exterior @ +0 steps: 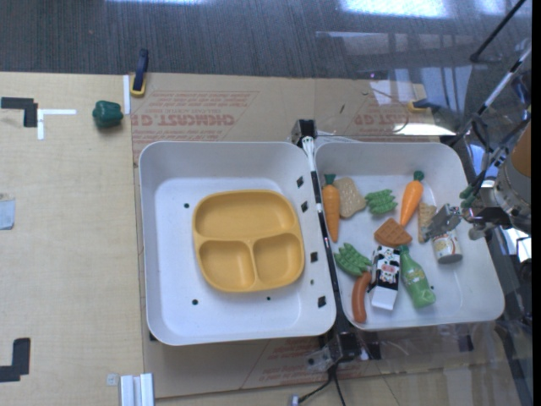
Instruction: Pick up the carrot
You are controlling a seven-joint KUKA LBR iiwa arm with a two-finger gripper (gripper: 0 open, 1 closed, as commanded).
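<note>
Two carrots lie in the right-hand white bin (pixel 473 307), and either fits the task. The first carrot (pixel 330 211) is orange with a small green top, lying nearly upright in the view along the bin's 9 o'clock wall, its green end toward 12 o'clock and its tapered tip toward 6 o'clock. The second carrot (pixel 411 200) is the same orange with a green tuft, slimmer in look, resting toward the bin's 1 o'clock area, tilted with the tuft toward 12 o'clock and the tip slanting toward 7 o'clock. The two lie well apart and flat on the bin floor.
</note>
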